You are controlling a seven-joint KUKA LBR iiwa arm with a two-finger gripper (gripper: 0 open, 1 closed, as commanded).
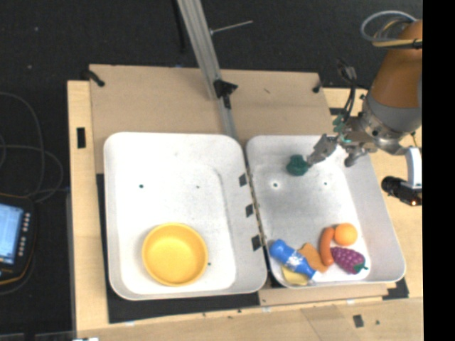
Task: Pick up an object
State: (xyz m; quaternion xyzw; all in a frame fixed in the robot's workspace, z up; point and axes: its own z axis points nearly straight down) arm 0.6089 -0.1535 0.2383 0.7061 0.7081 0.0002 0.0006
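One fixed camera hangs high above the bench (85,190), tilted down at a slant. It stands far enough back to take in both white bins (178,155), the surrounding dark floor (43,34) and the arm (394,91) entering from the right side.

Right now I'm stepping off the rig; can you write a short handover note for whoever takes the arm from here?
Claw: fingers spread, nothing between them, over the top of the right bin just right of the small green object.
Right bin's near corner: blue toy, yellow piece, carrot, orange, purple grapes.
Left bin: yellow bowl.
Done: no object lifted yet.
Left: close on one object, likely the green one, and raise it.
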